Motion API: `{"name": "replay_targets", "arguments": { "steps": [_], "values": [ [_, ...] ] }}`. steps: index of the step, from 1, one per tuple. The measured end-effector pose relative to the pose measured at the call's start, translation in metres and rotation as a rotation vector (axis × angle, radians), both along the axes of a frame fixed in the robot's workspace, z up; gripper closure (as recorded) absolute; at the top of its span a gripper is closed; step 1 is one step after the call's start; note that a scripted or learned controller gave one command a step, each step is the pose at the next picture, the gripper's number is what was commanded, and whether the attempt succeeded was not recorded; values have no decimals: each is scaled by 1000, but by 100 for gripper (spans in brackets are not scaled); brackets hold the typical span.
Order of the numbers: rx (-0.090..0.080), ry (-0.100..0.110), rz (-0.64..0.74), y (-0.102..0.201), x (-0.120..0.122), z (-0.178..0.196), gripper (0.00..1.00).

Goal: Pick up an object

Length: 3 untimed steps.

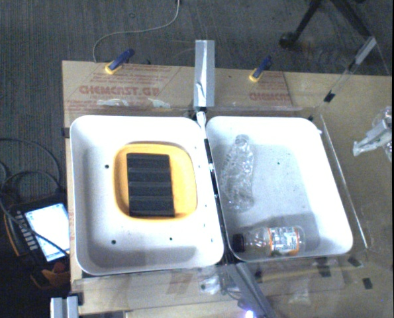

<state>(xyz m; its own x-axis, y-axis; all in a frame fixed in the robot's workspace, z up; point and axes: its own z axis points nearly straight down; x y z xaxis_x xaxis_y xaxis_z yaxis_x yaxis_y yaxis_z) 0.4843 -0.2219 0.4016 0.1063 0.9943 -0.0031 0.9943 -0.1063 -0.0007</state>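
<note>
Camera view, looking down at a slant on two shallow white bins set side by side, touching along the middle seam.

In the left bin point(84, 197): a yellow rounded tray point(187, 177), lying flat near the centre, with a black ribbed insert point(150, 185) seated inside it.

In the right bin point(329, 197): two bottles, both on their sides. Against the inner wall, a clear crumpled plastic bottle point(239, 172), lengthwise from far to near, cap end towards the far side. Along the near wall, a clear bottle with an orange label point(271, 240), lying crosswise, dark cap end pointing to the left corner. Close together but apart, the two of them.

At the right edge of the view, outside the right bin and over the bare bench: a pale, blurred shape, taken for the gripper point(375, 138). Well apart from both bottles and from the tray. Nothing seen held. Open or closed: cannot tell, too blurred and partly cut off.

Behind the bins: a printed cardboard sheet point(117, 91), pinned by two blue-and-yellow clamps point(119, 61) point(260, 67), and an upright grey metal strip point(204, 75) at the seam. On the carpet at left, a handheld screen unit point(41, 229) with cables.
</note>
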Motion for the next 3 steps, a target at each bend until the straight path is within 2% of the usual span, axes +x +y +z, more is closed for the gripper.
{"name": "replay_targets", "arguments": {
  "steps": [1, 2, 3],
  "values": [
    [3, 0, 316, 55, 13, -58, 100],
    [4, 3, 187, 106, 79, -121, 100],
    [1, 0, 33, 119, 41, -64, 100]
  ]
}}
